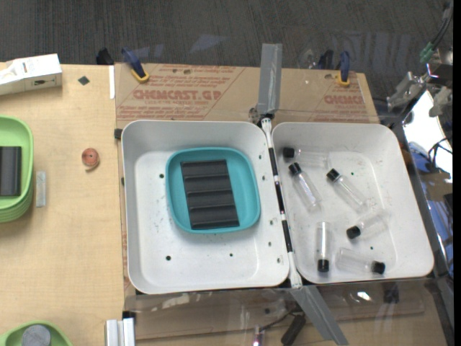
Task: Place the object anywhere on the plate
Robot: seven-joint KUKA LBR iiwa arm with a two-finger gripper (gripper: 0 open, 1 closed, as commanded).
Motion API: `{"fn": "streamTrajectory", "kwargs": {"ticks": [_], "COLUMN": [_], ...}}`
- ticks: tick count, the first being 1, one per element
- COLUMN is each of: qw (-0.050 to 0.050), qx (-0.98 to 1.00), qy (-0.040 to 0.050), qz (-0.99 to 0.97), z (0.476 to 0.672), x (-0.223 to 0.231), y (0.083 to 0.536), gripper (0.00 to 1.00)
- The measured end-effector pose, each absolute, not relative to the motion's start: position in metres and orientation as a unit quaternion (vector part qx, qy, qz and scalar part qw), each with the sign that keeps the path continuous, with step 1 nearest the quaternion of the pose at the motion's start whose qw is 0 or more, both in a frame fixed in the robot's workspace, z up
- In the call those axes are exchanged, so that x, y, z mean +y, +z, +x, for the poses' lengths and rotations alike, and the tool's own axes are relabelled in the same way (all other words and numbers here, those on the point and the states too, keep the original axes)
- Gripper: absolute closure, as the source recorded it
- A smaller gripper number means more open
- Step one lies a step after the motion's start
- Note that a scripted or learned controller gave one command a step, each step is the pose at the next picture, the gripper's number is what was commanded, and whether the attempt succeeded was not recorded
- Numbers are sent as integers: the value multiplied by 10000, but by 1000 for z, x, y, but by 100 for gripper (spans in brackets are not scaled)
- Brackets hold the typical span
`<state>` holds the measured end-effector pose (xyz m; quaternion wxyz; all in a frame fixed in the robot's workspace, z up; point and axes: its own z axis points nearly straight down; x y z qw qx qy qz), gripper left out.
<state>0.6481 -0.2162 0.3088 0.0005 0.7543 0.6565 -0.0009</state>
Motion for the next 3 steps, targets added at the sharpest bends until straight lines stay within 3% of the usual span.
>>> {"fn": "streamTrajectory", "kwargs": {"ticks": [1,3], "qw": [3,-3], "qx": [6471,6005], "qy": [-10,-14], "qz": [7624,7996], "z": [659,660], "x": [-216,-216], "y": [418,440], "gripper": [0,0]}}
